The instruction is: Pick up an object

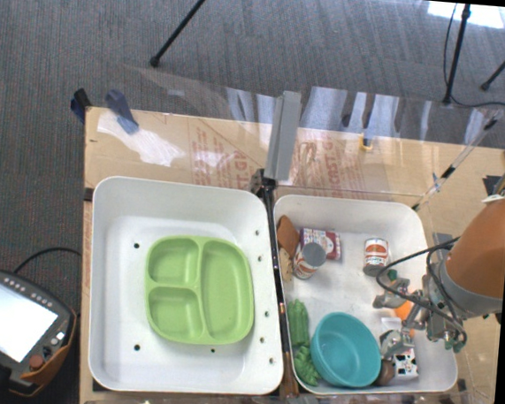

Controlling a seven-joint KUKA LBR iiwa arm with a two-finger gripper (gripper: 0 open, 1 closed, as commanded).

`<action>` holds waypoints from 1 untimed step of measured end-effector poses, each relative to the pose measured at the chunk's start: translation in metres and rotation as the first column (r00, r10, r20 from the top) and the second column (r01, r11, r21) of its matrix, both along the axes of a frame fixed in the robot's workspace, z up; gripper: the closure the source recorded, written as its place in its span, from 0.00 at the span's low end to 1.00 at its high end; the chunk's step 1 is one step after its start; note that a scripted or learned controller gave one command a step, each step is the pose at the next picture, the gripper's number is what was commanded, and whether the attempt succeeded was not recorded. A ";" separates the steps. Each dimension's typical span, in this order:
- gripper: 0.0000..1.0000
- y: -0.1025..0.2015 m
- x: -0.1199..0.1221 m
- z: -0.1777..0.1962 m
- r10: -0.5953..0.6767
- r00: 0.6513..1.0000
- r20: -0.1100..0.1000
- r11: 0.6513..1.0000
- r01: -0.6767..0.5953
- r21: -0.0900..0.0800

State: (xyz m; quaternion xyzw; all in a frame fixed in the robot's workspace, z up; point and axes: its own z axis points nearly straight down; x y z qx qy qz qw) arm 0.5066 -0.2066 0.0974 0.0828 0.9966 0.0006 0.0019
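Observation:
The right bin [358,211] holds several objects. A teal bowl [346,350] sits near its front, with a green vegetable-like item [298,332] along the left wall. A grey-topped can [308,260], a red and white box [327,243], a small red can [375,255] and a brown item [286,236] lie toward the back. My gripper [408,316] is low over the bin's right side, beside the bowl. A small orange piece [405,309] shows right at it. Just below lies a small white and blue object [404,363].
The left bin [117,228] bears a light green divided plate [200,289]. A metal post [282,142] stands behind the wall between the bins. A handheld control pad [9,329] lies on the floor at the lower left. The arm's orange band [488,250] overhangs the right bin's edge.

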 end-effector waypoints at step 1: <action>0.00 -0.003 0.020 -0.010 0.072 0.997 -0.003 0.997 -0.072 0.000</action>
